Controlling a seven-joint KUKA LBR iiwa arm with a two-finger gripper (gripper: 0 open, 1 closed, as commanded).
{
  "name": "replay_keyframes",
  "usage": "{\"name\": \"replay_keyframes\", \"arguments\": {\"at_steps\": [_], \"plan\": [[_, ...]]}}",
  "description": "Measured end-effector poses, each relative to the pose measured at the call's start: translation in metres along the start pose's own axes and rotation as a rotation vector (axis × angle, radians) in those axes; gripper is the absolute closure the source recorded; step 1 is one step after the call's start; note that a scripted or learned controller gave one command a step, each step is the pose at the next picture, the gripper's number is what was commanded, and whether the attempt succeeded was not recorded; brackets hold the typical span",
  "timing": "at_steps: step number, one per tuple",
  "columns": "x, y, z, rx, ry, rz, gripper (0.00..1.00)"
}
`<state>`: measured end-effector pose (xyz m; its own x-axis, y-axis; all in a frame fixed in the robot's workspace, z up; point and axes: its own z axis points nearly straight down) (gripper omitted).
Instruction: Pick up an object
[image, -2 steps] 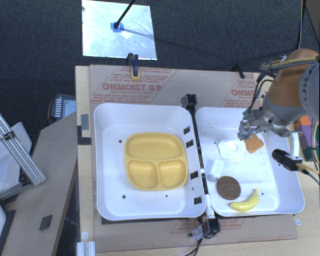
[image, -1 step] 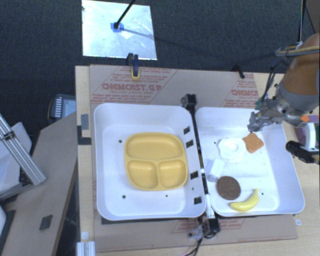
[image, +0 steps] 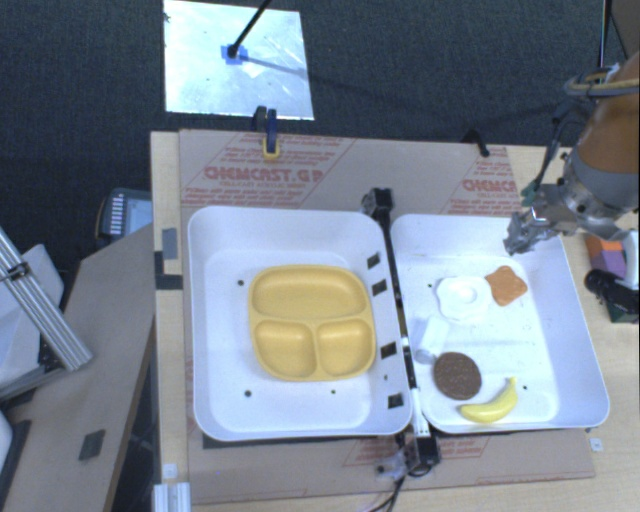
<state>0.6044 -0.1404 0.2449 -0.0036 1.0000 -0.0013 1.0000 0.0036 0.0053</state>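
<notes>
Toast (image: 507, 287) lies in the right bin (image: 580, 400), near its far right part, just below and slightly left of the gripper (image: 522, 238), which hangs above the bin's far edge and grips nothing, finger state indeterminate from this view.

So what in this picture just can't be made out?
- The tool, camera view: small and blurred over the right bin, so its grip is unreadable.
- The arm: cut off by the right edge.
- The white piece beside the fried egg: too pale against the bin to identify.
</notes>
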Motion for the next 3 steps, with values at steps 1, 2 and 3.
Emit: {"name": "replay_keyframes", "arguments": {"at_steps": [1, 2, 3], "plan": [[0.049, -0.007, 0.004, 0.004, 0.003, -0.005, 1.0], [0.108, 0.004, 0.011, 0.003, 0.002, -0.006, 1.0], [0.159, -0.005, 0.014, 0.005, 0.002, -0.005, 1.0]]}}
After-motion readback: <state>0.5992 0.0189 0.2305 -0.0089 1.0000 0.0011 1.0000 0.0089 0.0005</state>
